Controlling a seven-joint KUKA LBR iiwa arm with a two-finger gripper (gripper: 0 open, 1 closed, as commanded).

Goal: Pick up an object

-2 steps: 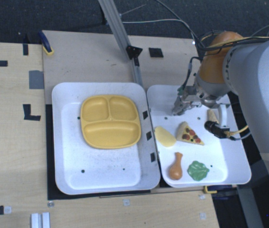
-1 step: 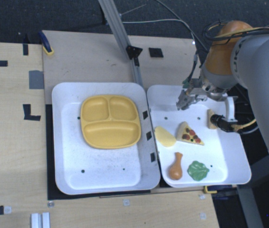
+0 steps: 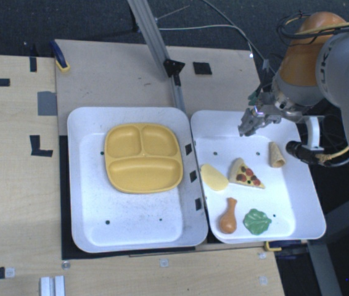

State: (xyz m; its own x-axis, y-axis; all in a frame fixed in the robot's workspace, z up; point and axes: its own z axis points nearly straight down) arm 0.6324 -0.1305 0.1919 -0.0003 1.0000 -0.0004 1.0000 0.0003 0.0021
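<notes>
The end effector (image 3: 249, 127) hovered over the right white bin (image 3: 304, 224) near its far edge; whether it was wide or narrow could not be told. The nearest candidate, a small tan plastic cone (image 3: 276, 154), lay by the bin's right edge, probably light, stiff and slippery, best gripped across its middle. No readable writing showed

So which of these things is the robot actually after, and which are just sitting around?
Could be picked up, right bin: pizza slice, drumstick, green leaf, yellow piece, tan roll. The gripper hangs above them.

Just sitting there: yellow plate, left bin.
</notes>
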